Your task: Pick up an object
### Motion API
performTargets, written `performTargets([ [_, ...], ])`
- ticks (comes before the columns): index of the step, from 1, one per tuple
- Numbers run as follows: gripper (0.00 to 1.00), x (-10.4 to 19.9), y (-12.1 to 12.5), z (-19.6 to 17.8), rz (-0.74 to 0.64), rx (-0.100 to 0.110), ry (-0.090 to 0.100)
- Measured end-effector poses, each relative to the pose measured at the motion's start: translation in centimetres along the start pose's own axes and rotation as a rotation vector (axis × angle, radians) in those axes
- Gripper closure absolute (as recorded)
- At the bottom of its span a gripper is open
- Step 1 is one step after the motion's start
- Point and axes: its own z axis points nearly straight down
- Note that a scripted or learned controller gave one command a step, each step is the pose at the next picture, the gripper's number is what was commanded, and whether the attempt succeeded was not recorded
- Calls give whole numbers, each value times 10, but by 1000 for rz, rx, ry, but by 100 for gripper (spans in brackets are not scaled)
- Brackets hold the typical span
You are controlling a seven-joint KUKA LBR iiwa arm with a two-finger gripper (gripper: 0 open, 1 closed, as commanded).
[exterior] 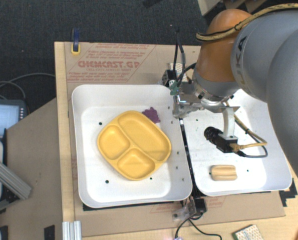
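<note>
On my feed, the bench (63, 134) carried the left bin (81, 149), where a yellow divided plate (133, 144) lay flat, at a slant, near the middle. It looked too broad and shallow for an easy pinch. A small purple scrap (151, 115) sat just beside the plate's upper right edge. Near it, the gripper (181, 104) hung low over the seam between the two bins, under the arm (224, 59). The wrist hid it, so I could not tell whether it was spread or pressed together, and I saw nothing held in it. I judged the scrap its likeliest target. In the right bin (269, 174), a tan block (223, 172) lay alone near the front edge, well apart from the gripper.
</note>
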Motion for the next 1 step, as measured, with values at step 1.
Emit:
performTargets([
  [1, 100, -43, -77, 29, 5, 11, 2],
])
